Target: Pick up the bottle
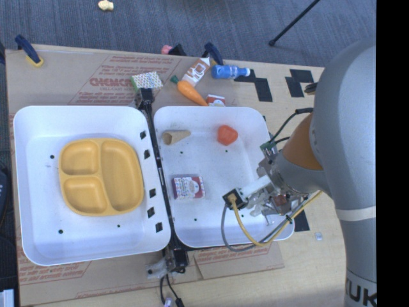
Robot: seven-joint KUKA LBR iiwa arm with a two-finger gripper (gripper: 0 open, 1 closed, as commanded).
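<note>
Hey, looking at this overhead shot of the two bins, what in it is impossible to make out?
- Gripper: its fingertips are buried under wrist hardware and a yellow cable, so its state is unreadable.
- Bottle, behind the right bin: label too small to read.
- Packet in the right bin: print blurred.
- Arm: cut off by the bottom edge.
- Right bin's near right corner: hidden by the wrist.
</note>
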